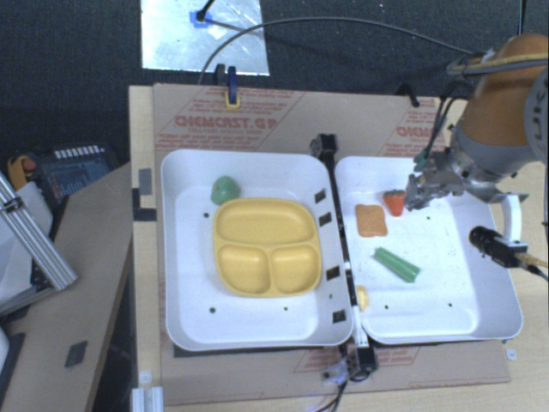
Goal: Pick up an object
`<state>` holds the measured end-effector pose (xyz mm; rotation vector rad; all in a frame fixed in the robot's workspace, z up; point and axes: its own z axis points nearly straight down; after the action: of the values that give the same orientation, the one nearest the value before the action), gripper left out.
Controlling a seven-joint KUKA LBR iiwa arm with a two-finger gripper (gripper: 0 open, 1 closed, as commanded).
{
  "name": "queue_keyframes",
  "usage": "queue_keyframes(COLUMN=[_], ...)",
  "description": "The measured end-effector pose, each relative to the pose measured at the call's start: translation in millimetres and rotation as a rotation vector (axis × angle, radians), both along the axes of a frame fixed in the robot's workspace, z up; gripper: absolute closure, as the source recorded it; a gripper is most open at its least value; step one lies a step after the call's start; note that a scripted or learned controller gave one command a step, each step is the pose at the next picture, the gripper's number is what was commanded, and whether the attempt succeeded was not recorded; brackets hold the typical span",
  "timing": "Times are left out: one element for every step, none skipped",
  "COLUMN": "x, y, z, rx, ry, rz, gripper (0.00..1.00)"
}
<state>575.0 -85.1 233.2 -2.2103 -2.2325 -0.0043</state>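
We judge the pick barely begun: the jaws (414,194) hang low just beside the red piece (394,202) in the right bin (480,316), nothing visibly lifted, and we cannot tell whether they are open or closed

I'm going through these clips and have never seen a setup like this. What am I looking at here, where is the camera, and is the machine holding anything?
This is one fixed camera above a bench, looking down at a slant. The grey arm with an orange band is a robot arm reaching in from the right. Its gripper is low over the right white bin, right beside a small red-orange object; a grasp cannot be confirmed from here. That bin also holds an orange flat piece, a green stick and a small yellow item at its left edge. The left white bin holds a yellow divided tray and a green lump.
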Motion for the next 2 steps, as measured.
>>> queue_keyframes(x=[7,4], y=[54,100], z=[-12,-9], rx=[0.000,0.000], ry=[0.001,0.000], rz=[0.000,-0.001], gripper=[1.00,1.00])
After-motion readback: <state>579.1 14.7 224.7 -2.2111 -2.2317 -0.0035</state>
